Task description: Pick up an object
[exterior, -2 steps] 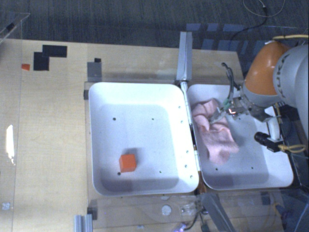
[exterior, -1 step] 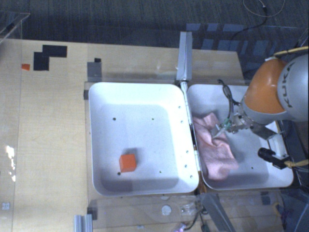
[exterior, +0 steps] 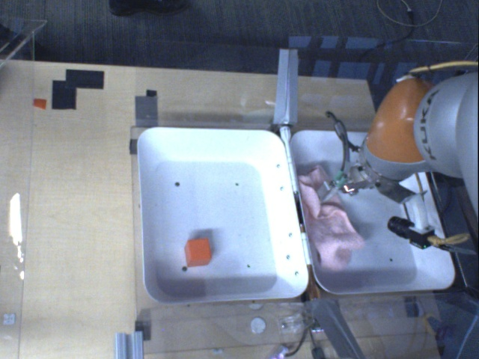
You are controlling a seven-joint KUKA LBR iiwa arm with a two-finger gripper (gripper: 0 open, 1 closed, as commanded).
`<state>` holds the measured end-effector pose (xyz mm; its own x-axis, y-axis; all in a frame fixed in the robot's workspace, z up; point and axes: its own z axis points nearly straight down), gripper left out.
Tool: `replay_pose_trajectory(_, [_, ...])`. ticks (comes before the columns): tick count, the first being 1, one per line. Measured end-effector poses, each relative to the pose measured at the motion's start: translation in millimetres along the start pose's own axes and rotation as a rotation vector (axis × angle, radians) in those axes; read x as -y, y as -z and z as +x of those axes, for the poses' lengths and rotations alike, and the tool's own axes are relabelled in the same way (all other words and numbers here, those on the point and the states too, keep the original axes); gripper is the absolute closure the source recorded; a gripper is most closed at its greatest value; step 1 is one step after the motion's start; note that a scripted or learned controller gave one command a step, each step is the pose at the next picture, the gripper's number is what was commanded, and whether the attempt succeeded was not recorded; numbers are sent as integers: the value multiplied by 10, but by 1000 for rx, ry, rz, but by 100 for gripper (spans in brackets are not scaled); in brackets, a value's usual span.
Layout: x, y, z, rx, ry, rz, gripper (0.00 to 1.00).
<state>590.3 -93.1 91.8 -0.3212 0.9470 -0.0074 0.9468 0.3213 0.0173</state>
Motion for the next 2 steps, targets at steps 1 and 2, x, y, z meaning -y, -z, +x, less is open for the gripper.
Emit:
replay_pose_trajectory(1, [-637, -22, -257, -2, 172, 5, 0])
replay_pose_trajectory(2, [-153, -5, -156, -1, 221, 2, 0])
